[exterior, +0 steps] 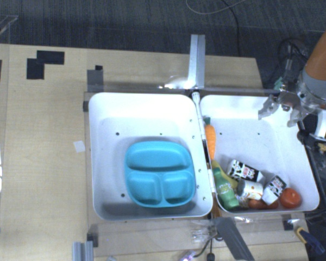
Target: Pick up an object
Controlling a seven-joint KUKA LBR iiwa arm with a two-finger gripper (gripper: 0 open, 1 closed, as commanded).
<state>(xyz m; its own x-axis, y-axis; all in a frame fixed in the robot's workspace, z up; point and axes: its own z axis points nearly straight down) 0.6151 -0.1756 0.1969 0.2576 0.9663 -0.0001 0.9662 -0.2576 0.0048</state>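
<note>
The right bin (pixel 271 145) holds a pile along its near edge: an orange carrot (pixel 209 137) lying against the left wall, a green bottle (pixel 224 189), a black-and-white carton (pixel 244 171), a smaller carton (pixel 275 186) and a red tomato (pixel 290 198). My gripper (pixel 279 114) hangs over the far right corner of that bin, well apart from the pile. Its two pale fingers (pixel 265 110) stand spread, open, with nothing between them.
The left bin (pixel 106 145) carries a blue divided tray (pixel 160 172). A metal post (pixel 197 58) rises behind the wall between the bins. The arm's orange band (pixel 321 58) and dark cables sit at the right edge.
</note>
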